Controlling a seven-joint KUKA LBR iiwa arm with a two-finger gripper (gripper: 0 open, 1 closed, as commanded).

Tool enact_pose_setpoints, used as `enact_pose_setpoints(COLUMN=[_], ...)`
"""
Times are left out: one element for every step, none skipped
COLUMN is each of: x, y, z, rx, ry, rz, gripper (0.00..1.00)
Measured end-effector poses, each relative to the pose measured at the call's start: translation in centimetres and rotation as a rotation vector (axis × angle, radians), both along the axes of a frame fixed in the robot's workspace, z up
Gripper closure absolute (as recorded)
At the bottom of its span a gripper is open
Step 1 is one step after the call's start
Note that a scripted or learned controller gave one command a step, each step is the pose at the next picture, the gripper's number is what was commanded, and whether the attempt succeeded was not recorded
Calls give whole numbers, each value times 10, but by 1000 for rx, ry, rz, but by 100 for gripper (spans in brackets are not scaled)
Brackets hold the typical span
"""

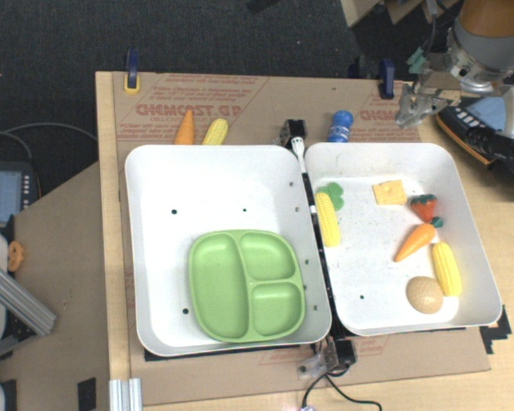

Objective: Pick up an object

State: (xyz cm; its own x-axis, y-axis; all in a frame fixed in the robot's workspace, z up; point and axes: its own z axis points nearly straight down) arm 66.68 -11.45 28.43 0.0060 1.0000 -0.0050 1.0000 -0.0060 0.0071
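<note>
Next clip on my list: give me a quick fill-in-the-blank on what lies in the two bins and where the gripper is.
1. The green divided plate lies in the ____ bin.
2. In the right bin, the orange carrot lies between the strawberry and a yellow ____ by the bin's right wall.
3. The cheese wedge is coloured ____.
4. The gripper hangs beyond the far rim of the ____ bin.

Missing words: left; corn cob; yellow; right
</note>
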Motion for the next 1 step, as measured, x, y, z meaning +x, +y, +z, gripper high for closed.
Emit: enact_pose_setpoints(x=[-5], y=[4], z=[-199], rx=[8], ry=[24], rz=[5], gripper=[100])
